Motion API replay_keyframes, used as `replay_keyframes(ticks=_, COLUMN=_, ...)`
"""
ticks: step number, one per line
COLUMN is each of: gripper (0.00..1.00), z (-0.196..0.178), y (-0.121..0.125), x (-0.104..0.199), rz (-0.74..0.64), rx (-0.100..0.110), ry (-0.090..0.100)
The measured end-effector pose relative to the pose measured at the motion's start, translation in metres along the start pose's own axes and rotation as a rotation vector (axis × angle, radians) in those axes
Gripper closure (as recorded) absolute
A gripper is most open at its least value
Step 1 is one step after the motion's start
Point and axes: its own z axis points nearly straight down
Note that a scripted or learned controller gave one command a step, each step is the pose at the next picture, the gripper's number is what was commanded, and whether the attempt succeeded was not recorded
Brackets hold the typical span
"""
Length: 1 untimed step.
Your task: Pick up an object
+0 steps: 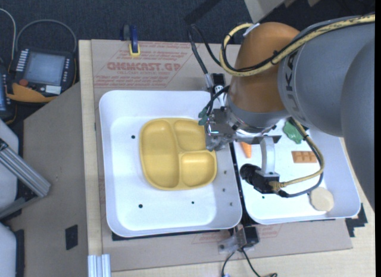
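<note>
A yellow divided plate lies in the left white bin. My gripper hangs low at the plate's right rim, close to the wall between the two bins. The grey arm with its orange band covers much of the right bin. Showing past the arm in that bin are a green piece, a small orange piece, a flat orange waffle-like piece and a round beige disc.
A black cable and plug hang from the wrist over the right bin. A blue clamp sits on the cardboard behind the bins. A control pendant lies off the bench at the far left.
</note>
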Motion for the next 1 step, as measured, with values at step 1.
replay_keyframes(ticks=1, gripper=0.0, z=-0.0002, y=0.0007, x=-0.0031, rz=0.005, rx=-0.001, ry=-0.002)
